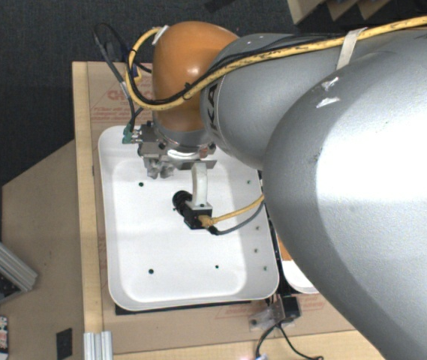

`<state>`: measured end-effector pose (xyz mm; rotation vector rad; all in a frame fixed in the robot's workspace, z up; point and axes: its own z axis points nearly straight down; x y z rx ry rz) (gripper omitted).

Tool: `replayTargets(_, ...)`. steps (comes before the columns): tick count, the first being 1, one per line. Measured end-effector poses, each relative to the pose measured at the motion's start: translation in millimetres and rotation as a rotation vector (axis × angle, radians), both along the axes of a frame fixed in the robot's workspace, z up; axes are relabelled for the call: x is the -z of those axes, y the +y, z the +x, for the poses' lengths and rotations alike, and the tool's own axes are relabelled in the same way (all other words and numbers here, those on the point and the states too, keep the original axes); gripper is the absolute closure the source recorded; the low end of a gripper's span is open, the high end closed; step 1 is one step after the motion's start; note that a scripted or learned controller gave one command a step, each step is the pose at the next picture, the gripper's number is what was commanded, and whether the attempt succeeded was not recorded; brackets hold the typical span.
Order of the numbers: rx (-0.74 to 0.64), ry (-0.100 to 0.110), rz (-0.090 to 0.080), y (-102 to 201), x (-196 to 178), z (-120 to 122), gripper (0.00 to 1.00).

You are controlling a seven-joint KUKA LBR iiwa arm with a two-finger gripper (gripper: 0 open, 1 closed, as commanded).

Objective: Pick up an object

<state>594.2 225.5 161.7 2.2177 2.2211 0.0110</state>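
Observation:
My gripper [157, 168] hangs low over the far part of the left white bin [134, 276], under the orange wrist band [187, 58]. The wrist and the mount hide its tips from above. I see nothing held in it. The big grey arm covers most of the right bin [299, 280]. At that bin's near left edge a small orange bit [285, 259] peeks out from under the arm.
The bins rest on a brown bench [89, 201] whose left rim runs close to the left bin. Aluminium rails [3, 265] and clutter lie off the bench at the lower left. A small black connector [288, 307] sits just in front of the bins.

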Motion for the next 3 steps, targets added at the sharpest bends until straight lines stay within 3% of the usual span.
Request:
replayTargets(1,0.004,0.003,-0.002,-34.7,-45.9,-17.8,1.00)
replayTargets(2,-0.003,-0.002,0.001,1.6,-117.1,-12.3,1.00)
replayTargets(3,0.003,0.010,-0.004,-11.8,84.2,-19.9,1.00)
